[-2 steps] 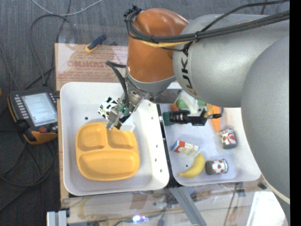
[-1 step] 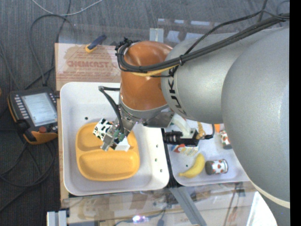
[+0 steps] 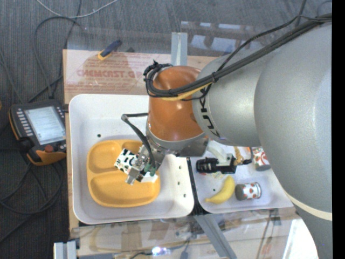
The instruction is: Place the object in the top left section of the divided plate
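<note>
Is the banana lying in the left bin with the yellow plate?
No, the banana lies in the right bin, while the yellow divided plate sits in the left bin.

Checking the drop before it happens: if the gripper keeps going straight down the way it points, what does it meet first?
Probably the yellow divided plate: the gripper points down over its middle, beside a black-and-white patterned object. Depth is unclear.

arm point(image 3: 280, 101): big rounded grey shell, filling the right side | band point(image 3: 171, 104): glossy orange, sitting above a grey wrist ring | cables point(image 3: 226, 63): black bundle running along the shell, looping round the band | lettering: dark KUKA letters showing in part | pincer point(image 3: 139, 171): small, metallic, green detailing showing
</note>
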Robot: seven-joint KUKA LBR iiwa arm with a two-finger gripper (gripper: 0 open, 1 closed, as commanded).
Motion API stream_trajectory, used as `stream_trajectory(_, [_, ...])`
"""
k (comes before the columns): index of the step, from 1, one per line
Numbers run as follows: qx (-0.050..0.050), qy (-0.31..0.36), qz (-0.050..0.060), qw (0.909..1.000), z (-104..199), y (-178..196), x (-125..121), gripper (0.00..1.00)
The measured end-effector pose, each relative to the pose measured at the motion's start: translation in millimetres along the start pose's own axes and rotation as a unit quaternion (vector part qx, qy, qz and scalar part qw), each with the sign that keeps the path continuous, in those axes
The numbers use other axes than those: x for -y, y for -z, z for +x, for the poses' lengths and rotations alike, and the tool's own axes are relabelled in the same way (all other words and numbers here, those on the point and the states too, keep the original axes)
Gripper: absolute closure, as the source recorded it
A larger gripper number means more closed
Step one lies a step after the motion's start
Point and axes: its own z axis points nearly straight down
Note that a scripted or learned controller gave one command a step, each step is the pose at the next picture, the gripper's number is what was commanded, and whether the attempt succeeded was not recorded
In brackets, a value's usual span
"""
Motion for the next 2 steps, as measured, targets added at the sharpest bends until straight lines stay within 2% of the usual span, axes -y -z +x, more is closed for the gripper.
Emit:
stream_trajectory(1, [-0.001, 0.012, -0.001, 0.9999, -4.3, 43.0, 53.0, 1.00])
stream_trajectory(2, [0.000, -0.059, -0.001, 0.9983, -11.3, 65.0, -36.7, 1.00])
